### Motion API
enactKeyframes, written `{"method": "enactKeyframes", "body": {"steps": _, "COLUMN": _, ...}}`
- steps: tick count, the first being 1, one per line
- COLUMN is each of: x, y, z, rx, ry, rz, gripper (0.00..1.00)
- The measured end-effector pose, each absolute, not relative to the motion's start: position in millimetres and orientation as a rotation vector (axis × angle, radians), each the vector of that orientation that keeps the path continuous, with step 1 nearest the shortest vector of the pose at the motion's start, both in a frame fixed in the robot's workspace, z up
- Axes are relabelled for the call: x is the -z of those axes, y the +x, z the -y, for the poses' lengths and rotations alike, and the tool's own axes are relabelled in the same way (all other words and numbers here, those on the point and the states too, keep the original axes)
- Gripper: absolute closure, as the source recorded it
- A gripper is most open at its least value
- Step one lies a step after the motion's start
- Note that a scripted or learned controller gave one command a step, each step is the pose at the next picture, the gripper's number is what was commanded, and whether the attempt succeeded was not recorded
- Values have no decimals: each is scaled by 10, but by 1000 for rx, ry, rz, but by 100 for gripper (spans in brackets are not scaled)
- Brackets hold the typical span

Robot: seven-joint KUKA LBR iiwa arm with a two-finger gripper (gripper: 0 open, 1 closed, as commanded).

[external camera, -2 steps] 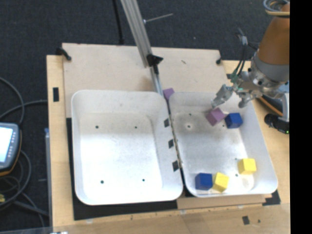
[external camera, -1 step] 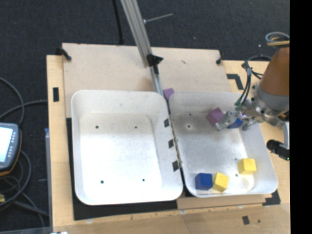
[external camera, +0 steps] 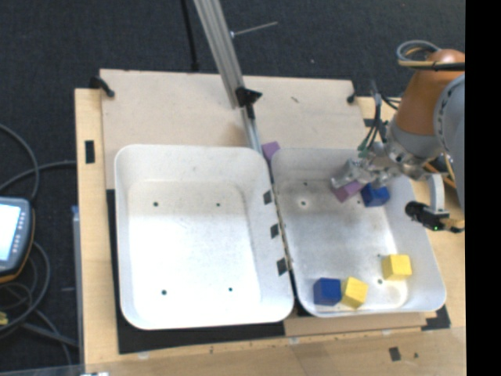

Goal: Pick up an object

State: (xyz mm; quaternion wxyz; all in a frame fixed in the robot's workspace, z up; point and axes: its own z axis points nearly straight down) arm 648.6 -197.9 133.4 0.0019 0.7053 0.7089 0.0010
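My gripper (external camera: 350,181) is low over the back part of the right bin (external camera: 329,233), reaching in from the right. A small purple block (external camera: 347,192) lies right at its tip, partly covered by it. A dark blue block (external camera: 375,196) sits just to the right of the purple one, under the wrist. Whether either block is gripped cannot be made out. Near the bin's front edge lie a blue cube (external camera: 328,291) and a yellow cube (external camera: 355,291) side by side. Another yellow cube (external camera: 397,266) rests at the front right.
The left bin (external camera: 196,233) stands beside the right one. A second purple block (external camera: 271,150) sits at the back where the two bins meet, by the foot of a slanted metal rail (external camera: 223,49). Cables and a handheld screen (external camera: 13,233) lie off the bench at left.
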Motion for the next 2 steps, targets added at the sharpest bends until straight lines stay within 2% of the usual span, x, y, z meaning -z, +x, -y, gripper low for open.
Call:
{"method": "enactKeyframes", "body": {"steps": 1, "x": -1486, "y": 6481, "z": 1997, "rx": -3, "ry": 2208, "rz": -2223, "gripper": 100}}
{"method": "enactKeyframes", "body": {"steps": 2, "x": -1481, "y": 6478, "z": 2001, "rx": 1, "ry": 2206, "rz": -2225, "gripper": 0}}
